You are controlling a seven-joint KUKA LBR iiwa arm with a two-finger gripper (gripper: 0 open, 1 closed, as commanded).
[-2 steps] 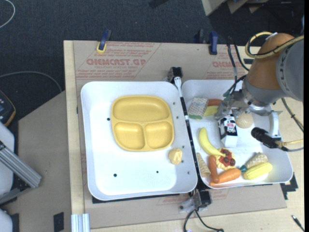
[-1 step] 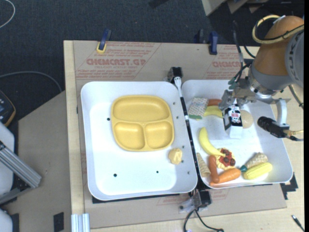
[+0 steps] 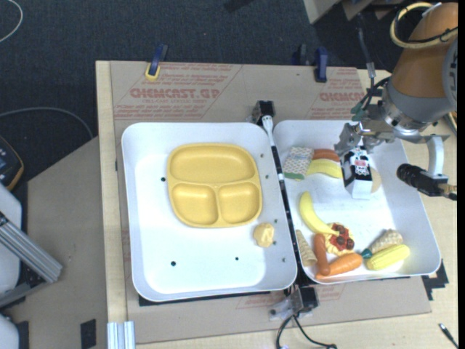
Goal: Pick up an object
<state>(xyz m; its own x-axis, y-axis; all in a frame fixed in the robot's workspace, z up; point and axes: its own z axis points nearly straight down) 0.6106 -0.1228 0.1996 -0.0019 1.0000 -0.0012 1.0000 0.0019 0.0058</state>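
My gripper [image 3: 354, 145] hangs low over the back of the right bin [image 3: 414, 217], reaching in from the right. Directly under and in front of it stands a small white carton with a dark label [image 3: 360, 174], leaning against a pale bun. Just left of the gripper lie a short yellow banana piece [image 3: 325, 169], an orange sausage [image 3: 325, 154] and a green-and-white sandwich [image 3: 298, 162]. I cannot tell whether the gripper touches the carton.
Further forward in the right bin lie a long banana [image 3: 312, 213], red berries [image 3: 340, 235], a carrot [image 3: 338, 265] and a corn cob [image 3: 388, 255]. The left bin [image 3: 145, 195] holds a yellow divided plate [image 3: 214, 184] and a small yellowish lump [image 3: 264, 234].
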